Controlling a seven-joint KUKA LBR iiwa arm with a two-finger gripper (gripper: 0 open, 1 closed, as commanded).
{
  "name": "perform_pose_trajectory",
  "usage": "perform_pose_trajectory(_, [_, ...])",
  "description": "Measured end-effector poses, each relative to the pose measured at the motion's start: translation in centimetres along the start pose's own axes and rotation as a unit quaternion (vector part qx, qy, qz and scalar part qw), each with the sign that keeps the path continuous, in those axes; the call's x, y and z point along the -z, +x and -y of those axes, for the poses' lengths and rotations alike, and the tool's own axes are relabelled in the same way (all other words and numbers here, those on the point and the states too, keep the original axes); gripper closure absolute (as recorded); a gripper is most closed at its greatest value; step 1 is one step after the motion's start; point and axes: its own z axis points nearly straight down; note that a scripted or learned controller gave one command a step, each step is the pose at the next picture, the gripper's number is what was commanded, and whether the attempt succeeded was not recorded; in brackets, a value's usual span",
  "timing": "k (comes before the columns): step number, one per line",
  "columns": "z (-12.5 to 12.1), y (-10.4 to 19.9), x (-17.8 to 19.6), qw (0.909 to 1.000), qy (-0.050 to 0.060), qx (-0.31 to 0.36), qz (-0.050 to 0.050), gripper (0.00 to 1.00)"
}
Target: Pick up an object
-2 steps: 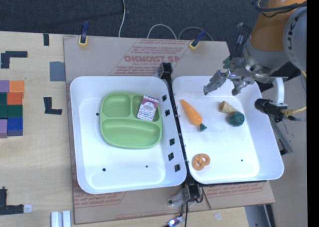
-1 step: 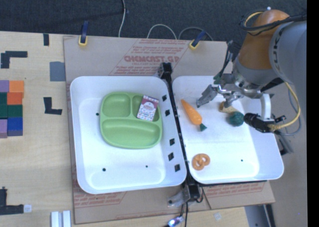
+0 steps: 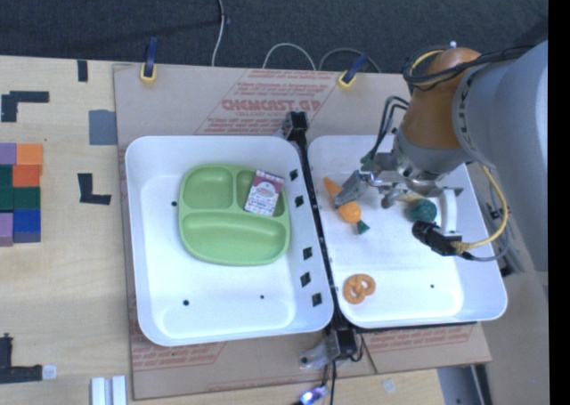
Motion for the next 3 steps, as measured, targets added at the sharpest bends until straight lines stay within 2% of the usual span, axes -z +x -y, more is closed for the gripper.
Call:
perform_pose_trajectory(1, [0.0, 0.1, -3.2, 1.0, -0.002, 0.0, 0.001, 0.0])
perform_pose_trajectory(2, [-0.1, 0.1, -2.0, 1.0, -0.004, 0.001, 0.001, 1.0])
perform_pose_trajectory(3, [-0.6, 0.4, 4.2, 1.0, -0.006, 0.0, 0.001, 1.0])
